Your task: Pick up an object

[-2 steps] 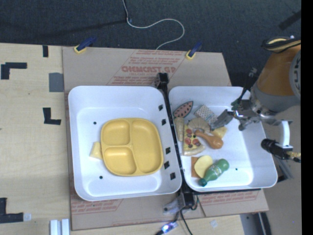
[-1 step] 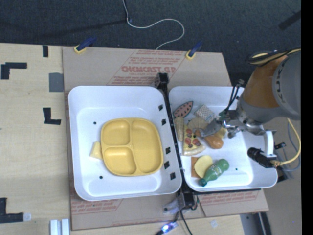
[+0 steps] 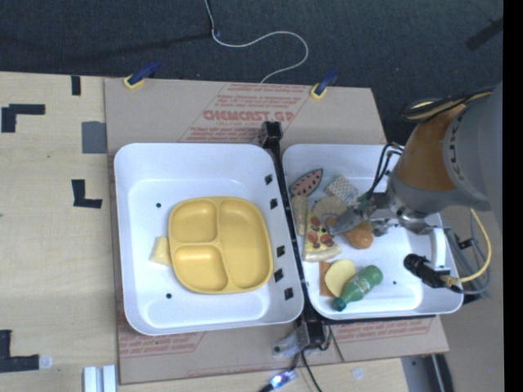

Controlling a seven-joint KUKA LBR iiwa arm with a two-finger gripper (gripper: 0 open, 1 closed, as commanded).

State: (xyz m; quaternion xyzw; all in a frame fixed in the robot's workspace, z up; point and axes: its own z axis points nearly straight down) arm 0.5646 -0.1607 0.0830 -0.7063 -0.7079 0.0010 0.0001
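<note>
Your pincer (image 3: pixel 357 221), grip state unclear, hovers mid right bin (image 3: pixel 409 300), touching the orange ball (image 3: pixel 360 237) beneath it.

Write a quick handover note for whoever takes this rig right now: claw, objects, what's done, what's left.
Claw: low in the right bin, beside the orange-brown piece; no hold seen.
Things: right bin has the pizza slice, green bottle, yellow piece and the orange-brown piece. Left bin holds the yellow divided plate.
Done: nothing lifted.
Left: grasp one object and raise it.
</note>
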